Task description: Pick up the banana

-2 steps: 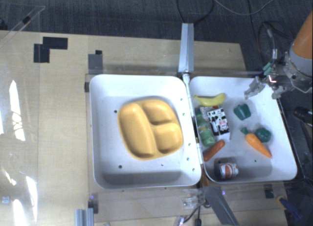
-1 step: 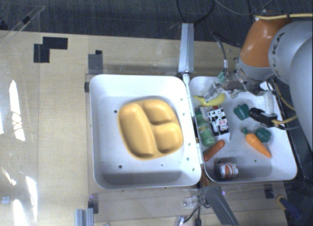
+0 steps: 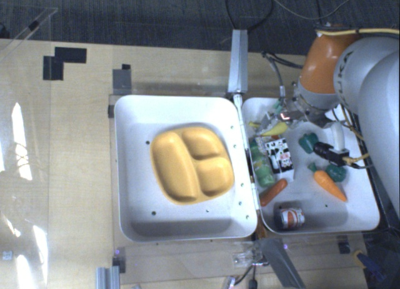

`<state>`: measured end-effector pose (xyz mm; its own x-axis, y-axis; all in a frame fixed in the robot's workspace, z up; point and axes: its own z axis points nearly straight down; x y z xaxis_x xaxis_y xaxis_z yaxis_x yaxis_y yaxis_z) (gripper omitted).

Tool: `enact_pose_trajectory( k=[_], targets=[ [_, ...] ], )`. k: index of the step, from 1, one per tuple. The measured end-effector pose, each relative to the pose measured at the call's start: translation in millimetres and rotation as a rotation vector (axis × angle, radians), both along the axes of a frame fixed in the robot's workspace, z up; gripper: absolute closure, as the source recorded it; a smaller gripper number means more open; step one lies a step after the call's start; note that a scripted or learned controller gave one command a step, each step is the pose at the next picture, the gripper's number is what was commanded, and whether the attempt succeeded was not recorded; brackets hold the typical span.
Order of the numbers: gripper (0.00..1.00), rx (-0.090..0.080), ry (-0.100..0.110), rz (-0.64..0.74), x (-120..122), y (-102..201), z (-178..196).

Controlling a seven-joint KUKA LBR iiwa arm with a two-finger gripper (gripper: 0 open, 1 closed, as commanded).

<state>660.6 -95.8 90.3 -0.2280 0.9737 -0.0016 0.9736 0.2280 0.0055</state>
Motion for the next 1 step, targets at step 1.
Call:
enact_pose_trajectory(
  k=[1],
  targets=[
    [1.00, 0.000, -0.005, 0.002, 1.7, 1.0, 12.1]
  ],
)
